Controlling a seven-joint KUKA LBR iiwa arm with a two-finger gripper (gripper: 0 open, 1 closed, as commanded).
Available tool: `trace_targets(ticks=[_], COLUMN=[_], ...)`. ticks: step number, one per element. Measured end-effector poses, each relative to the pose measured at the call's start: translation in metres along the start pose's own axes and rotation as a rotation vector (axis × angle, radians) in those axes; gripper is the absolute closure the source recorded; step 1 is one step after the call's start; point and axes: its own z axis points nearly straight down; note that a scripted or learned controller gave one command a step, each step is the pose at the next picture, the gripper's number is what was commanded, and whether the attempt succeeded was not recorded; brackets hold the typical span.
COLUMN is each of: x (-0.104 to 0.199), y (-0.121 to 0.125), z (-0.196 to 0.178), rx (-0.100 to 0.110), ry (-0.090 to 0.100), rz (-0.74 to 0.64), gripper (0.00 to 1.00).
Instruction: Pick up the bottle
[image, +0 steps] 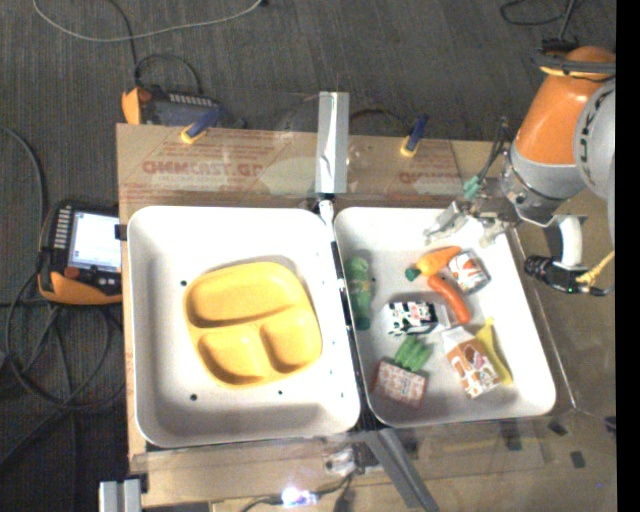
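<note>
The bottle (357, 291) is green and lies lengthwise against the left wall of the right bin (535, 398). My gripper (443, 223) hangs over that bin's far right corner, well to the right of the bottle and apart from it. Its fingers (434, 235) point left and stand open with nothing between them. Just below the gripper lies an orange carrot-shaped toy with a green tip (430, 263).
The right bin also holds a white and red packet (467, 270), an orange sausage shape (452, 297), a black and white carton (412, 316), a green item (408, 352), a brown box (398, 382), a snack packet (472, 367) and a yellow banana (496, 352). A yellow divided tray (255, 322) sits in the left bin (150, 260).
</note>
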Motion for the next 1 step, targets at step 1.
trace_targets(ticks=[1], x=[0.0298], y=[-0.0602], z=[0.0559], rx=[-0.002], ry=[0.0], rz=[-0.54], gripper=[0.0])
